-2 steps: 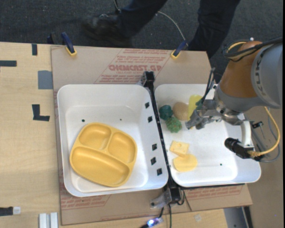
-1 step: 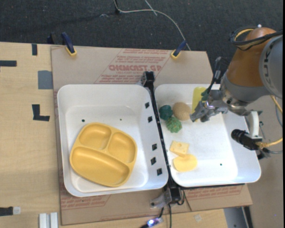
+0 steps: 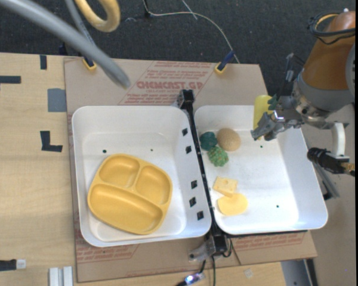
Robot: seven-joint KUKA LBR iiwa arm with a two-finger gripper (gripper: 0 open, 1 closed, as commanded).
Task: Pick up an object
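Lining up for a pick, I see the gripper [image 3: 267, 127] at the far edge of the right bin [image 3: 298, 183], near its two o'clock corner. Its dark fingers point down toward the bin floor, and something yellow [image 3: 262, 107] sits just behind them at the rim; I cannot tell whether that is pinched or merely beside the tool, nor can I tell whether the tool is spread or closed.

To do this step well, I'd pick one target and centre over it before descending, keeping clear of the bin wall so the fingers don't catch the rim.

The nearest candidate is the tan ball [image 3: 229, 139], at about eight o'clock from the gripper and near it. The dark green piece [image 3: 208, 139] touches that ball's nine o'clock side, with the leafy green piece [image 3: 218, 156] just below. The yellow wedge [image 3: 225, 186] and yellow disc [image 3: 232, 205] lie further off, toward seven o'clock. A yellow divided plate [image 3: 130, 192] sits in the left bin [image 3: 83, 124].
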